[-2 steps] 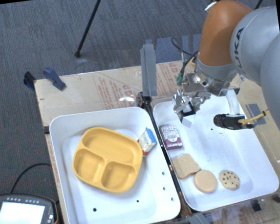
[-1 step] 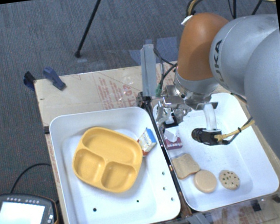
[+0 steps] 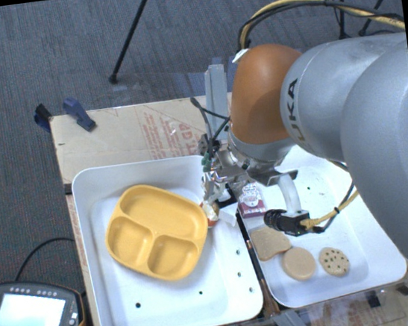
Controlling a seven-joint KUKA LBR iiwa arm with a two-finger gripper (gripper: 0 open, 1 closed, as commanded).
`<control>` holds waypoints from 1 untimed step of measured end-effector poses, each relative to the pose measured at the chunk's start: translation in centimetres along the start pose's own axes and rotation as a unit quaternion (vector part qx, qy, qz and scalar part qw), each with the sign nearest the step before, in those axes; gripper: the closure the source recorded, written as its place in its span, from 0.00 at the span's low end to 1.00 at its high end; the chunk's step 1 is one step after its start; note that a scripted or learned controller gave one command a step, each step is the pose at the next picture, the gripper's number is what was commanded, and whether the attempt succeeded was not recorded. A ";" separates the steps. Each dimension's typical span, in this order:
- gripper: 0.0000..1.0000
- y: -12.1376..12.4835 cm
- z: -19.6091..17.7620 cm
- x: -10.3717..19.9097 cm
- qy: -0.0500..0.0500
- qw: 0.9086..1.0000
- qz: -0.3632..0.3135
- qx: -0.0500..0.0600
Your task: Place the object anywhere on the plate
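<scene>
Hovering claw (image 3: 213, 198) — grip unclear | small pale-and-orange object (image 3: 210, 212) at yellow three-section plate (image 3: 155, 231) rim

Gripper (image 3: 212, 195) at yellow plate (image 3: 156, 231) right rim, left bin (image 3: 120, 313).

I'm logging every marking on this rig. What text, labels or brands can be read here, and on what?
"UKA", the visible end of a brand name, on the grey arm.
Red print on the cardboard sheet: too blurred to read.
Print on the small carton: too small to read.
Pendant screen: nothing legible.
</scene>
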State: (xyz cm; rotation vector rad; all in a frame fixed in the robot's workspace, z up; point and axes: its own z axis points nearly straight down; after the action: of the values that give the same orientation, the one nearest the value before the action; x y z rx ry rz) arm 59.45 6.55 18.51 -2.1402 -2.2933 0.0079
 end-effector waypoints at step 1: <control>1.00 3.0 4.9 3.8 0.002 0.996 0.084 -0.006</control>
State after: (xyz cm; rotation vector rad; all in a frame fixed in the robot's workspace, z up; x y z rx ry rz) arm 62.18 10.58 13.61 -2.3290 -2.1096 -0.0098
